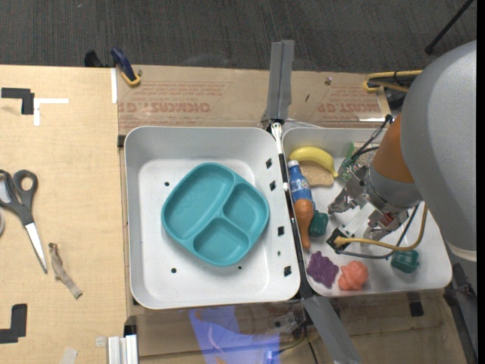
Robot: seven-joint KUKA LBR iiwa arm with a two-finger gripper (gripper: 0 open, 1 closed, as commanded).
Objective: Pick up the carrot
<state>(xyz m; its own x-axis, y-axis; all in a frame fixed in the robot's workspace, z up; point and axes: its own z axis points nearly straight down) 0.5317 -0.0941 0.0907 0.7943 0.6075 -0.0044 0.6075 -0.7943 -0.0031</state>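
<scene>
Camera view puts the carrot (pixel 304 220) in the right bin (pixel 432 275), hard against the wall that divides it from the left bin (pixel 140 226). From the carrot, a small bottle (pixel 297 182) with a blue cap touches its far end, a teal block (pixel 318 224) sits just beside it on the arm's side, and a purple grape bunch (pixel 322 268) lies just beyond its near end. The carrot's long axis runs along the dividing wall. The gripper (pixel 355 209) hangs near the carrot, toward the arm's side, past the teal block; whether it is spread or closed, I cannot tell. Reaching the carrot likely means moving toward the wall.
</scene>
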